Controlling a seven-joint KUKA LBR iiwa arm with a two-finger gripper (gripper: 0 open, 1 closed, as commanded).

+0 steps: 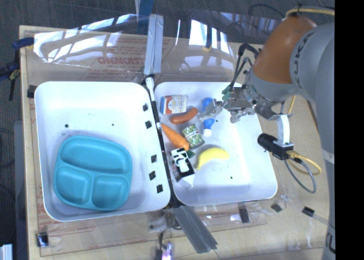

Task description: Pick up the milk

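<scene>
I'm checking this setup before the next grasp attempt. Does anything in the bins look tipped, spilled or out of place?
Nothing looks spilled or broken. The milk carton lies on its side at the back of the right bin, crowded against the sausage and carrot. The black-and-white box sits askew against the divider. The blue tray lies flat in the left bin.

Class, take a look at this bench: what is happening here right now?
A grey robot arm reaches in from the right over the right-hand bin, its gripper hovering near the bin's upper part. That bin holds a small milk carton, a sausage, a carrot, a banana and a few other small items. The milk sits at the bin's upper left, apart from the gripper. The left bin holds a blue divided tray.
</scene>
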